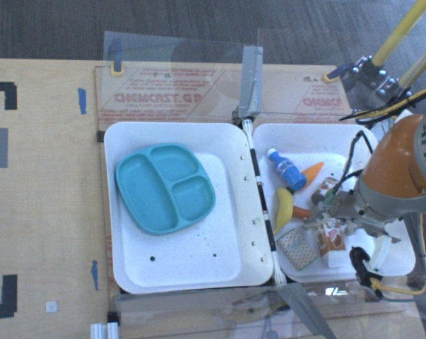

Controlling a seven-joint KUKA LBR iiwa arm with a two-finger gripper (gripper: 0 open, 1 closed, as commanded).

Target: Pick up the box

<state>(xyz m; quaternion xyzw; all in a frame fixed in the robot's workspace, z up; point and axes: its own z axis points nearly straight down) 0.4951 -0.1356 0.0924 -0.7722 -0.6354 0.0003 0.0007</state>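
Observation:
A small orange-and-white printed box (332, 240) lies near the front of the right bin (403, 263), with a white block against its lower side. My gripper (330, 216) hangs low over the bin, directly above the box's upper end, and the grey wrist and orange band lead off to the right. The wrist covers part of the box's right edge. A second small printed carton (328, 188) lies just behind the gripper.
In the right bin there are also a blue bottle (286, 169), a carrot (312, 169), a banana (284, 208) and a grey mesh pouch (297, 249). The left bin (128, 267) holds a teal divided plate (165, 187). Cables trail at the right bin's front corner.

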